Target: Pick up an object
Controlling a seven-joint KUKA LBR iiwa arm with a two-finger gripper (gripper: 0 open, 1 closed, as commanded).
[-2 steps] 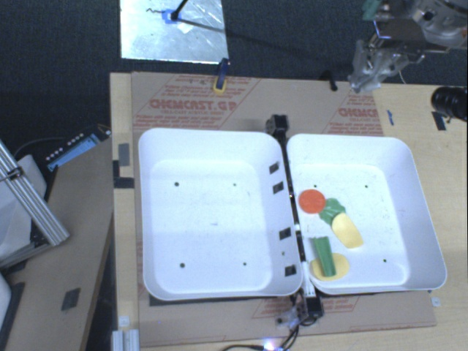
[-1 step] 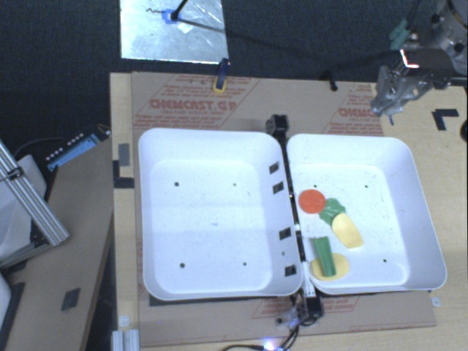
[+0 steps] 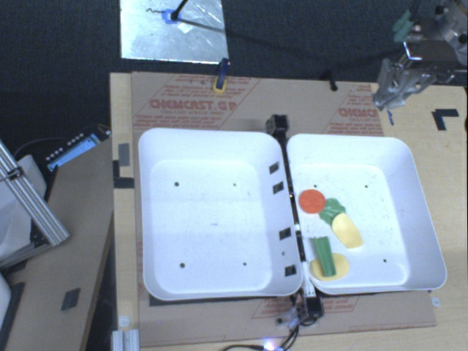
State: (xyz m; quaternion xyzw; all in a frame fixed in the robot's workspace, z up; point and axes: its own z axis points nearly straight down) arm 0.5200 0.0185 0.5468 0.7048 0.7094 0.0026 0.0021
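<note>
Claw (image 3: 390,99), grip unreadable, hangs beyond the right bin (image 3: 409,159) holding round orange disc (image 3: 312,201), yellow oval (image 3: 346,232), green stick (image 3: 323,255)

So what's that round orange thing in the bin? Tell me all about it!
The orange disc is small, round and flat-looking, a plain red-orange with no marks that can be made out. It lies in the right bin, close to its left wall. A green piece touches its lower right edge. Its material can't be told from here, maybe plastic. The gripper is far off, above the bin's top right corner, not touching it.
</note>
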